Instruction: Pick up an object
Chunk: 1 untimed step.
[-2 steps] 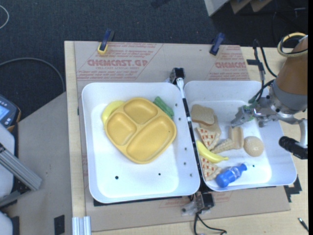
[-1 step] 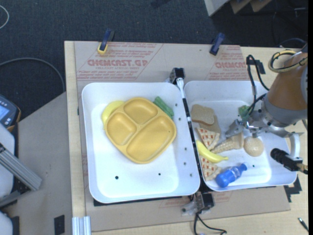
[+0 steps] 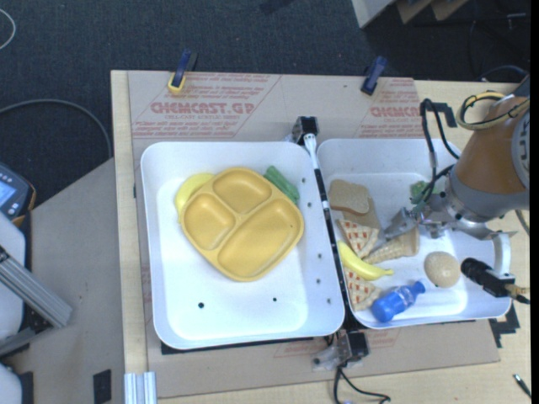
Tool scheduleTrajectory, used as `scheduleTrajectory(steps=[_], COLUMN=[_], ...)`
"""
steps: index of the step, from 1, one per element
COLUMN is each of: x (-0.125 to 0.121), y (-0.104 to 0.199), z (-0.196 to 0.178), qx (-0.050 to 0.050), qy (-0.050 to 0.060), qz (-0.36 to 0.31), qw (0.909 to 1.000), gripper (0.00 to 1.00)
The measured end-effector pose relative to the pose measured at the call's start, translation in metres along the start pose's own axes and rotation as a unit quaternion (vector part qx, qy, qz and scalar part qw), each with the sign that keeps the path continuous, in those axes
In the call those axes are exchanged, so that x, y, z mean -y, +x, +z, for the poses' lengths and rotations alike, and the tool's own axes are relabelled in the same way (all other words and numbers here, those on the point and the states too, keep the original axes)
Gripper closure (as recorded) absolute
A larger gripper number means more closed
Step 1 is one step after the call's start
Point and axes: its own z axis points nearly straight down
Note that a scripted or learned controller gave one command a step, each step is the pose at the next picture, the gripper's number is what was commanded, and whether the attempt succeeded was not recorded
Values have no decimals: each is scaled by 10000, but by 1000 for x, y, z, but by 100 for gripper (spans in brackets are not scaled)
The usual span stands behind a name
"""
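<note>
While two bins (image 3: 160,225) hold one tray (image 3: 242,223), jaws' (image 3: 402,222) state is unclear.

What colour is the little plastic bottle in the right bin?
The small plastic bottle is blue with a lighter cap, seen best in the camera view.

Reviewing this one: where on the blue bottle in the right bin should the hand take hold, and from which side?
Probably across the middle of the blue bottle, coming straight down from above. It lies on its side near the right bin's front wall, long axis running left to right, so fingers should close across its narrow width. The banana sits close on its upper left, so stay toward the cap end.
</note>
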Motion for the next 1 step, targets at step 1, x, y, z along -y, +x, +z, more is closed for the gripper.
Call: scheduleTrajectory(steps=[1], x=[0], y=[0], z=[-11], qx=[4], qy=[-8], qz=[7], qw=[10000], gripper=[100])
